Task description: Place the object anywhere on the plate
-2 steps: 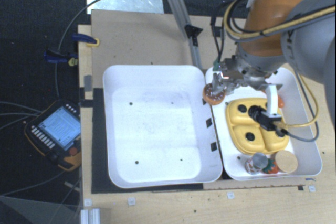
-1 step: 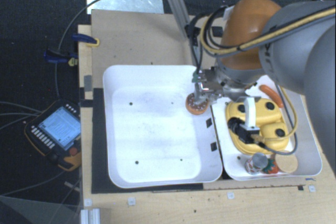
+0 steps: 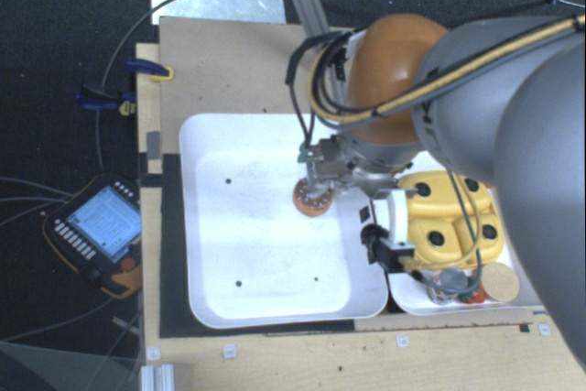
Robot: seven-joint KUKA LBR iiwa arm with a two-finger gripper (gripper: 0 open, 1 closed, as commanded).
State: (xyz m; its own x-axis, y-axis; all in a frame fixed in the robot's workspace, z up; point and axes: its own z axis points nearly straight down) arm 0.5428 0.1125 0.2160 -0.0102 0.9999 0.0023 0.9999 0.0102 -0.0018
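Your surface [image 3: 229, 78] is a tan board lying on dark carpet, with a blue and yellow clamp [image 3: 137, 69] at its far left edge and a teach pendant [image 3: 96, 229] with a lit screen on the floor to its left. Two shallow white bins sit side by side on it.

The left bin [image 3: 247, 288] is mostly bare white. Near its right side you can see a small round brownish object [image 3: 312, 198] with a pale ring pattern, something like a small doughnut (it is too small and blurred to name more surely). It sits directly under the tool [image 3: 320, 169], touching or nearly touching its tip.

The tool hangs below the orange band [image 3: 389, 73] of the grey arm [image 3: 513, 114], which comes in from the right and covers much of the right bin [image 3: 417, 302]. From this angle you cannot tell whether the tool is open or closed, nor whether the round object is gripped or merely lying on the bin floor beneath it.

In the right bin you can see a yellow plastic toy [image 3: 449, 220] with dark round spots, a tan disc [image 3: 500, 282] near the front corner, and a small cluster of clear and red bits [image 3: 449, 287] beside the disc.
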